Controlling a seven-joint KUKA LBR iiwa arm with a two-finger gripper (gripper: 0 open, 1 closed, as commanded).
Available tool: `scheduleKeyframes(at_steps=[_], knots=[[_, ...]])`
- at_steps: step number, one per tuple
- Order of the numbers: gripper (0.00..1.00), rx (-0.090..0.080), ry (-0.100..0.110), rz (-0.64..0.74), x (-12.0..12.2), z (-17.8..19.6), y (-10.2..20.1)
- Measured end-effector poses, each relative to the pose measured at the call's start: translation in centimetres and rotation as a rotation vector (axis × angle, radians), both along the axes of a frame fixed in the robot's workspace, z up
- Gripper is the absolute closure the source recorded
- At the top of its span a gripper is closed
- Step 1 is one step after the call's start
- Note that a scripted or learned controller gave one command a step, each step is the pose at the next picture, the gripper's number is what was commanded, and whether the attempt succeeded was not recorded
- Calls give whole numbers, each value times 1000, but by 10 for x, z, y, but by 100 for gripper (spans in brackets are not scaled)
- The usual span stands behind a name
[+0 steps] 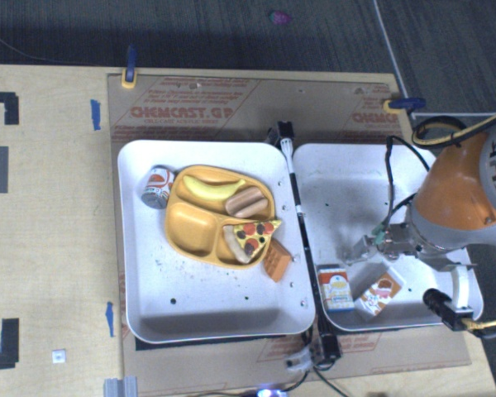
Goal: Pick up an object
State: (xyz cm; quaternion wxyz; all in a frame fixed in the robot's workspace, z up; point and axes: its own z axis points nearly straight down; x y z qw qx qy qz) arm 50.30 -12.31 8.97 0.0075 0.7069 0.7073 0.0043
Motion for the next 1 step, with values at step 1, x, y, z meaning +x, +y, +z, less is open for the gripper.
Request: scheduleKeyframes(at_steps=[1], knots=[[0,-11,-9,-7,-18,0,19]])
